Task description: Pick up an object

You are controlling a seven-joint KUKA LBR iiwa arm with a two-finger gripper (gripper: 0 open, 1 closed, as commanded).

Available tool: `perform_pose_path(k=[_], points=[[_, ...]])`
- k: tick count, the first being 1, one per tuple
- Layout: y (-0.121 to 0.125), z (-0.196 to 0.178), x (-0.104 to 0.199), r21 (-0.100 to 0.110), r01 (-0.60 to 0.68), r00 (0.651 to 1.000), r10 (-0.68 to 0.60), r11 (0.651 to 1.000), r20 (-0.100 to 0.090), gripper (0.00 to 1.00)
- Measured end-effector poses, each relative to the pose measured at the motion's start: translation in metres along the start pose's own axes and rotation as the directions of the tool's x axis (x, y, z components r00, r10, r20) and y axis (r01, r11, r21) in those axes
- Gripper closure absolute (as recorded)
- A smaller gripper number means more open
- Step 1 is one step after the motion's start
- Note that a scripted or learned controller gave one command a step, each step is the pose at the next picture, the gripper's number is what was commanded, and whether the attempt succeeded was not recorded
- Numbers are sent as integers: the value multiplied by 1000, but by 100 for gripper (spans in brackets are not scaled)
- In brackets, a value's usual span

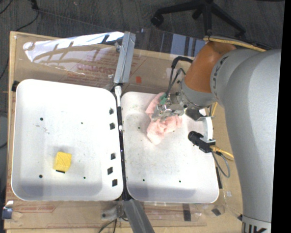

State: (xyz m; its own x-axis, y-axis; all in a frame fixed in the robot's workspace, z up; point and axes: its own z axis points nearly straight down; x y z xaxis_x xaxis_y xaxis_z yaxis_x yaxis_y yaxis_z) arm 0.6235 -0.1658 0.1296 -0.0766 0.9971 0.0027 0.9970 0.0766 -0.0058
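- Pink cloth — crumpled at the back of your right bin.
- Gripper touches its top edge; finger opening and grasp cannot be told.
- Yellow block — left bin, near front.

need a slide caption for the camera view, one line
KUKA arm's gripper down on a pink cloth in the right bin; a yellow block lies in the left bin.
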Motion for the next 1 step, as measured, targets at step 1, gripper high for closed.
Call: perform_pose_path(k=[1], points=[[30,34,-24,9,354,935,-354,935,-10,100]])
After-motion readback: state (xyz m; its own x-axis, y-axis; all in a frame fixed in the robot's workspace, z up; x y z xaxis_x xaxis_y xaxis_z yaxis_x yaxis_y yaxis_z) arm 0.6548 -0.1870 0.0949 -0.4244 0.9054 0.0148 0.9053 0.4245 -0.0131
